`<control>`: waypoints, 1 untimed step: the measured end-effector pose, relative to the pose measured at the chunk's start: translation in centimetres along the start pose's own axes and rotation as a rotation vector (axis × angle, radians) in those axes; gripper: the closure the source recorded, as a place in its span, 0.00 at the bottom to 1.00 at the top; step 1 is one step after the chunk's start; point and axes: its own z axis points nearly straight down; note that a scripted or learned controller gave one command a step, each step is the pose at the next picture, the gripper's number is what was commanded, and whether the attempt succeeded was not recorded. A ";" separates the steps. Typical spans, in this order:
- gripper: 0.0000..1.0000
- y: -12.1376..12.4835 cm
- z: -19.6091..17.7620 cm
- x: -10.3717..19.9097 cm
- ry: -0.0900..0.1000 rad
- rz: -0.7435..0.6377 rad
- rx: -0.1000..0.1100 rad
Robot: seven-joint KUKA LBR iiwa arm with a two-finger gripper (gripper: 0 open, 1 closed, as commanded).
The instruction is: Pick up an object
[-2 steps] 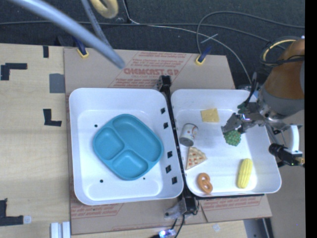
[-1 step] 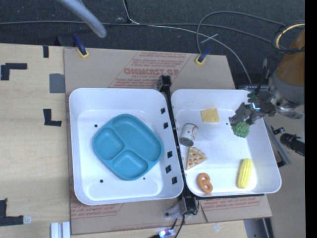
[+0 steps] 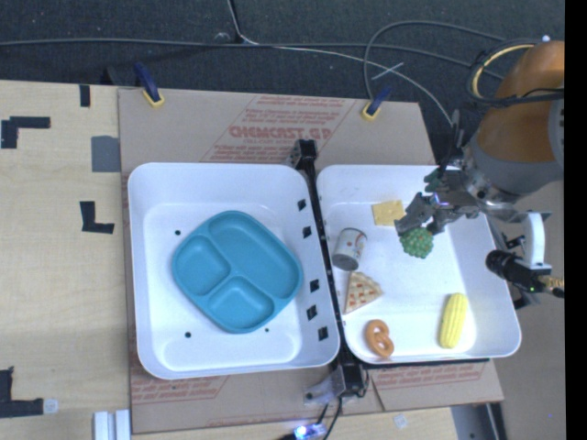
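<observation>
My gripper [image 3: 423, 230] hangs over the right bin [image 3: 495, 342], near its back right part. A small green broccoli piece [image 3: 417, 245] sits between the fingertips, and the dark fingers [image 3: 408, 223] close on its top. Loose in the same bin lie a yellow cheese wedge [image 3: 388, 213], a grey metal can [image 3: 348, 248] on its side, a pizza slice [image 3: 361, 292], an orange pretzel [image 3: 379, 337] and a yellow corn cob [image 3: 453, 320].
The left bin [image 3: 147, 246] holds a blue divided plate [image 3: 237, 270]. A black divider [image 3: 316, 246] runs between the two bins. The arm's grey body and orange band [image 3: 523, 108] rise at the right, with cables looping behind.
</observation>
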 end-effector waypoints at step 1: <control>1.00 1.2 0.1 4.4 0.001 -0.001 0.000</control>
